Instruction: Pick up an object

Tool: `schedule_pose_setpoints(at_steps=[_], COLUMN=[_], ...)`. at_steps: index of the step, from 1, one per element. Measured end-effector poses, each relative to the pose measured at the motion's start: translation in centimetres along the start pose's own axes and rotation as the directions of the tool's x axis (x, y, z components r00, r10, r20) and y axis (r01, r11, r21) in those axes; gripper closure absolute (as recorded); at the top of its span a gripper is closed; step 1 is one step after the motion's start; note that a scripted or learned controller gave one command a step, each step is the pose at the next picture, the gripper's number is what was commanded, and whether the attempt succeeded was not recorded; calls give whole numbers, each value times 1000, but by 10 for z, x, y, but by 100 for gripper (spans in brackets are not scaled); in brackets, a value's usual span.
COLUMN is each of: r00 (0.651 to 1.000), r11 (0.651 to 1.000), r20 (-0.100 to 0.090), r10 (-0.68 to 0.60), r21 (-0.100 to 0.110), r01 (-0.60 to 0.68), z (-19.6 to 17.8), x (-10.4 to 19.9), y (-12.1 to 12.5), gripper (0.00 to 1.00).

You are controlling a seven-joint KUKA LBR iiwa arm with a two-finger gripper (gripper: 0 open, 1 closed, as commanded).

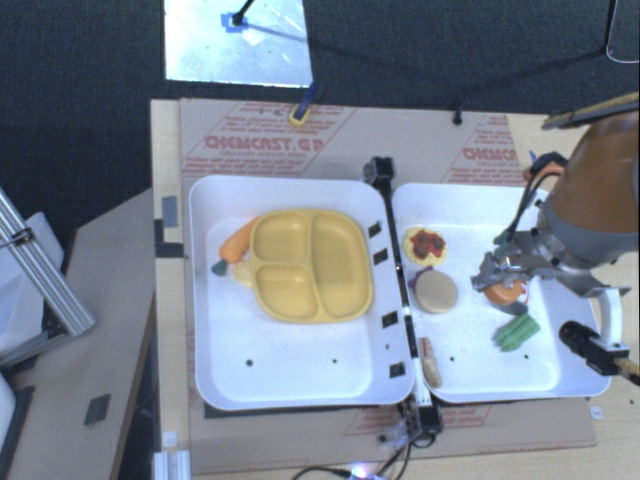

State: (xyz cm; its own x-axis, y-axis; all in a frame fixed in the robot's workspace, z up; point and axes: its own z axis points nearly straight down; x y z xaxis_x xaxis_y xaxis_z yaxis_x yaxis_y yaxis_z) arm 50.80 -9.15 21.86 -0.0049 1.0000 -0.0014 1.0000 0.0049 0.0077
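My gripper [498, 276] hangs low in the right bin [470, 383], at the end of the grey and orange arm coming in from the right. An orange toy piece [509, 292] lies right under it and is partly hidden by it; I cannot tell whether they touch. A green bean-like piece [516, 332] lies just in front of it. Left of the gripper sit a tan round bun [436, 291] and a small yellow disc with red topping [425, 243].
The left bin [290, 378] holds a yellow divided plate [305, 265] with an orange carrot [236, 241] against its left side. A small tan piece [429, 361] lies by the divider between the bins. A black part of the arm [588, 346] juts over the right bin's near right corner.
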Motion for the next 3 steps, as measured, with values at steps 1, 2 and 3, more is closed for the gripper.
schedule_pose_setpoints(at_steps=[1,2,3], r00=[1000,1000,1000], r11=[1000,1000,1000], r20=[-4,-4,-4], r10=[-5,-6,-4], r21=[5,4,3], r01=[5,6,4], z=[8,3,0], x=[51,106,147], y=[26,59,94], gripper=[100,100,100])
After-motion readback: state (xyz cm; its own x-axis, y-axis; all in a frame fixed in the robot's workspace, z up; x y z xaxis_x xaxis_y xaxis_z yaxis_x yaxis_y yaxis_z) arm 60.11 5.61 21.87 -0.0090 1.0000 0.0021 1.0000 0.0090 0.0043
